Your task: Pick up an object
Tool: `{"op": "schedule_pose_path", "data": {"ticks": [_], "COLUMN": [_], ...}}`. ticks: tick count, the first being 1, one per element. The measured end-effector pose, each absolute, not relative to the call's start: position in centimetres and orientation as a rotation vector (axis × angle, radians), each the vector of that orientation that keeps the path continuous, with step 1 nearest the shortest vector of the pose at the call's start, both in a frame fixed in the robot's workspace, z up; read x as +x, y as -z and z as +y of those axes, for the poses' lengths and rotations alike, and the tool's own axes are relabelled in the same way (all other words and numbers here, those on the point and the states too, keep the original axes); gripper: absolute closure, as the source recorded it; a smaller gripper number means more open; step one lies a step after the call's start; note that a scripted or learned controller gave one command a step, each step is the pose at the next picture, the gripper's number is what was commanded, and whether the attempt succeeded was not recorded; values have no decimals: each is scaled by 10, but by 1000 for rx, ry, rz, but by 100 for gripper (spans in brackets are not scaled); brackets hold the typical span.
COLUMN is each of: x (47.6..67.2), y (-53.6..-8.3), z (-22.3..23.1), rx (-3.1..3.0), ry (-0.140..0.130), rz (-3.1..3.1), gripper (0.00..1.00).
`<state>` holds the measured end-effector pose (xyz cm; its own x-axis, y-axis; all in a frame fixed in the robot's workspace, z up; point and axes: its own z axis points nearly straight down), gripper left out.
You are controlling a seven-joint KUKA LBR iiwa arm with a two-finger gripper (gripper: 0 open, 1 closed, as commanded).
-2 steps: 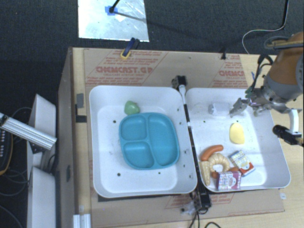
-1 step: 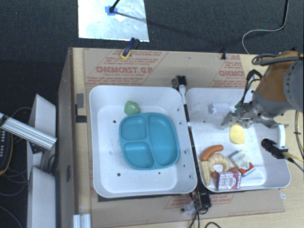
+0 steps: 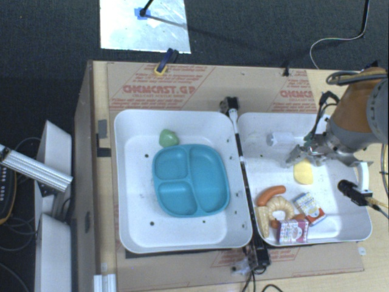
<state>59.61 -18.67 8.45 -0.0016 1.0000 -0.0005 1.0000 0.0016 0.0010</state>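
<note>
Reaching in from the right, arm [image 3: 364, 111] (grey, orange band above wrist) sat over the right bin [image 3: 349, 227], w/ gripper [image 3: 302, 157] low near the bin floor. Jaw state: cannot tell, tips too small and blurred against the white floor. Nothing was seen between them, so no grasp recorded.

Positions rel. to jaws:
- Yellow object [image 3: 304, 173], rounded, lemon-like: just below the tips in view, very near or touching; contact not resolvable. Closest item to the gripper.
- Sausage [image 3: 270, 194], orange-red: further down and to the left, apart from jaws.
- Pale ring-shaped piece [image 3: 278, 208], pastry-like: below the sausage, touching or nearly so.
- Small carton [image 3: 308, 207], white w/ red/blue print: below the yellow object, lying tilted.
- Pink box [image 3: 292, 230]: lowest of the group, near the bin's front wall.
- Whitish cylindrical item [image 3: 279, 140]: up and left of jaws, near; identity unclear.

Left bin [image 3: 130, 163], well apart from the jaws across the divider: blue divided tray [image 3: 190, 180], 3 compartments, lying flat mid-bin; green rounded object [image 3: 168, 138] just beside the tray's upper-left edge, on the bin floor, not in a compartment.

Black fitting [image 3: 355, 191] stuck out from the arm, to the right of the carton.
</note>
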Motion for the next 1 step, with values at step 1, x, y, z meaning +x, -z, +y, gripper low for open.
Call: {"op": "schedule_pose_path", "data": {"ticks": [1], "x": [582], "y": [-84], "z": [-184], "rx": [2219], "ry": [-1], "rz": [2223], "gripper": [0]}}
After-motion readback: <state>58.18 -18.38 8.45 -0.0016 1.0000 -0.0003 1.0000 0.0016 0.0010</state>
